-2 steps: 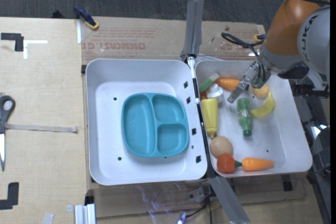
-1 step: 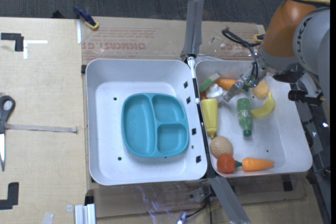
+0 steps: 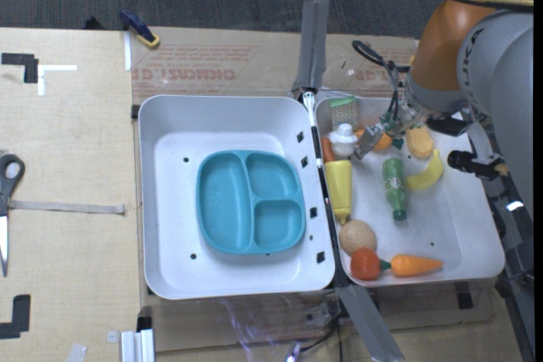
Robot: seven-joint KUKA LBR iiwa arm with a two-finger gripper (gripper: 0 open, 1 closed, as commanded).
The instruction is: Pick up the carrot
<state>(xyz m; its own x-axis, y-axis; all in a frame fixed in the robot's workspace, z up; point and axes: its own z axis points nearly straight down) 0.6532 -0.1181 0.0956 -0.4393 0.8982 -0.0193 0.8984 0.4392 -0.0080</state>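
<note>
arm (image 3: pixel 484 55) reaches into the right bin (image 3: pixel 475 254) — gripper (image 3: pixel 373 140) low near the back, open or shut i cannot tell. green bottle (image 3: pixel 394 186) mid-bin; carrot (image 3: pixel 414 265) lies at the front edge, touching a tomato (image 3: pixel 365 264).

arm (image 3: pixel 501 72) cut off at right edge, scissors (image 3: pixel 7 199) clipped at left, hand (image 3: pixel 379 136) fingers indistinct
</note>
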